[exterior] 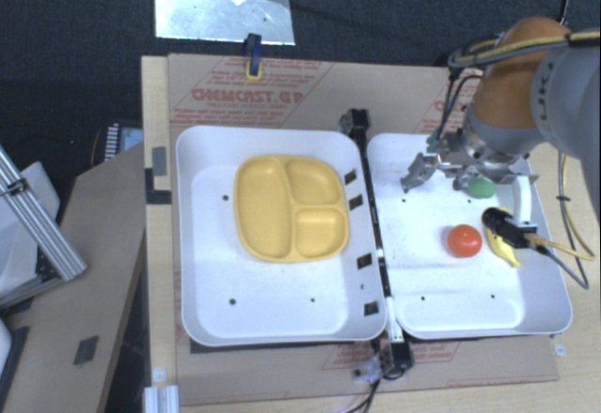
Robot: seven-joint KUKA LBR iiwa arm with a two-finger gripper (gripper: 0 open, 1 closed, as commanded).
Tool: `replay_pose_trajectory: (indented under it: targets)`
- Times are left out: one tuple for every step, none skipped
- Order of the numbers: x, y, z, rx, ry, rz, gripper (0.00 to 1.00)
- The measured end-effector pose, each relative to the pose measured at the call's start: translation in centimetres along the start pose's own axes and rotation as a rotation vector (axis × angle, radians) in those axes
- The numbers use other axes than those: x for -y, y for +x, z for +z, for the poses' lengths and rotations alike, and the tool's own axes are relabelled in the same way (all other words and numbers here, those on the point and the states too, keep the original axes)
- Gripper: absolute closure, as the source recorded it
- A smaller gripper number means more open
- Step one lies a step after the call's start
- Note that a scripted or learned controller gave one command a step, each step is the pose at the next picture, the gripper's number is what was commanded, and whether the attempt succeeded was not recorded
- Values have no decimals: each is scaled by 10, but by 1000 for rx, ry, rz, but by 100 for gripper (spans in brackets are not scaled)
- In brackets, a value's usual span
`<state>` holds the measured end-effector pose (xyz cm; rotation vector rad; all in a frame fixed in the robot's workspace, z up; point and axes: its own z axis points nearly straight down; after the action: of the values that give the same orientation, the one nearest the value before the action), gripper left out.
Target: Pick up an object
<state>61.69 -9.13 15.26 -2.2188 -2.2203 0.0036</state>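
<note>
My gripper [439,178] hangs over the back part of the right bin [470,308], open, its two grey fingers spread with nothing between them. A small green object [483,186] lies just right of the right finger, partly hidden by the wrist. A red-orange ball [463,240] rests on the bin floor in front of the gripper, apart from it. In the left bin [207,308] lies a yellow divided plate [289,207].
A black divider [368,214] runs between the two bins. Both bins sit on a cardboard sheet [272,92]. The front and left parts of the right bin's floor are bare white. An aluminium frame [38,233] stands at far left.
</note>
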Motion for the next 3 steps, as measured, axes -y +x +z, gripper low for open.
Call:
replay_pose_trajectory:
  targets:
    - [-8, -3, 57, 0, 0, 1, 0]
    - [-10, -3, 42, 1, -7, 1, 100]
    - [-11, -13, -10, 2, -11, 2, 100]
